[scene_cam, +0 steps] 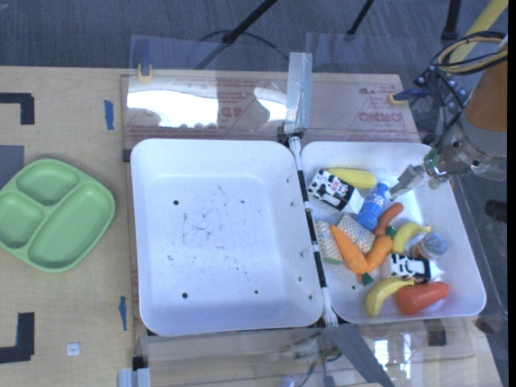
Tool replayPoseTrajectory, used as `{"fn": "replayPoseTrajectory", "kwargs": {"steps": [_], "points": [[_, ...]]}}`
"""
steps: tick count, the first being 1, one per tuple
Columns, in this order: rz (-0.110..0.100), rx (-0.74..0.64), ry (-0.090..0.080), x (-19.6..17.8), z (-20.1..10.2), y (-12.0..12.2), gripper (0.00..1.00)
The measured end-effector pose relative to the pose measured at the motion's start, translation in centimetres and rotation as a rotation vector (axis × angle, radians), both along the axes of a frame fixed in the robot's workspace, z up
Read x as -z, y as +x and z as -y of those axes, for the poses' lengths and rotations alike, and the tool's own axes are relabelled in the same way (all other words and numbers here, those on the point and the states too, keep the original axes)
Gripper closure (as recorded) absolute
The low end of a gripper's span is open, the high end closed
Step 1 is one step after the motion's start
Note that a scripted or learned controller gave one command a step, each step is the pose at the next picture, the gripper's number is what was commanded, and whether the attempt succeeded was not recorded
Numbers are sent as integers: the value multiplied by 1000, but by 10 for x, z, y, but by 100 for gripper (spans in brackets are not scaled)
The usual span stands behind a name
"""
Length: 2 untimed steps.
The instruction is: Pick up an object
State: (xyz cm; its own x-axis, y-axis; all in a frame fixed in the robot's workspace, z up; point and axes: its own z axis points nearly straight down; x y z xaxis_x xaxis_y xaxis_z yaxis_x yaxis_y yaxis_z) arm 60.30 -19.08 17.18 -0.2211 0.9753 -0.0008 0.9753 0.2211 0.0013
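Hanging over the far right corner of the right bin (472, 240), the gripper (409, 177) points down toward a blue bottle (372, 208). From where I stand I cannot tell how the jaws are set. Nothing looks lifted yet: bottle, carrots (351, 248) and bananas (387, 290) all lie in the bin, so the pick remains to be done.

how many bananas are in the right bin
3. One banana lies along the far wall of the right bin, one sits mid-right beside the carrots, and one lies at the near edge. More could be hidden under the pile.
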Motion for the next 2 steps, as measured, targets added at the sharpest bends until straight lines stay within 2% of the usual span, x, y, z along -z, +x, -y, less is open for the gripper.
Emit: {"fn": "replayPoseTrajectory", "kwargs": {"steps": [1, 2], "points": [[-1, -65, 1, 31, 13, -50, 0], [0, -122, 1, 26, 2, -105, 0]]}}
